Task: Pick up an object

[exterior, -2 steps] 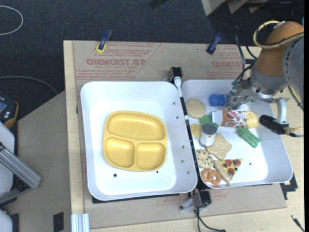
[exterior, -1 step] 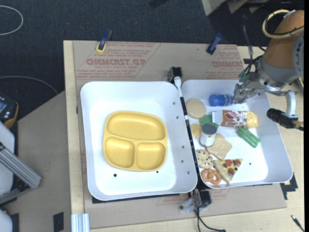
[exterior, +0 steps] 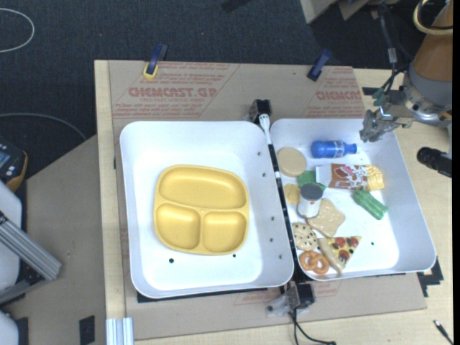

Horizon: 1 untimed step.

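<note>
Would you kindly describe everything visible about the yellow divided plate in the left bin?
The yellow divided plate looks like smooth, slightly glossy plastic with rounded corners. It has three compartments: one wide one along the far side and two smaller ones side by side nearer the camera. It lies flat, right way up, near the middle of the left bin, resting on the bin's white floor, with nothing else touching it.

The left white bin (exterior: 136, 214) contains a yellow divided plate (exterior: 201, 208); right of it lie a blue bottle (exterior: 332, 149) and a green piece (exterior: 369, 203).

Two white bins (exterior: 136, 192), one yellow tray (exterior: 202, 209), one blue bottle (exterior: 332, 149).
</note>
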Available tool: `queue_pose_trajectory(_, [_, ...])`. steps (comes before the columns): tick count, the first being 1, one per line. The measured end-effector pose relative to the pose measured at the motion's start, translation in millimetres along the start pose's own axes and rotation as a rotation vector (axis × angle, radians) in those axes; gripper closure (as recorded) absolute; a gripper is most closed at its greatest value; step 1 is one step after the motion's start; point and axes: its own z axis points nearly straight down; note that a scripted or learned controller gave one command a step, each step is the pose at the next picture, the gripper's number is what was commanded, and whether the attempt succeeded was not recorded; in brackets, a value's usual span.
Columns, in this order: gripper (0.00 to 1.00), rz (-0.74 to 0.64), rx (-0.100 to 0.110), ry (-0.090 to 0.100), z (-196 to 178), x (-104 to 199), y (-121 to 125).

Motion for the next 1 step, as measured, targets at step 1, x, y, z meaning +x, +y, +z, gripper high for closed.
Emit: queue_pose_trajectory(1, [1.00,-0.001,0.003,0.001,-24.2,-0.4,1.1])
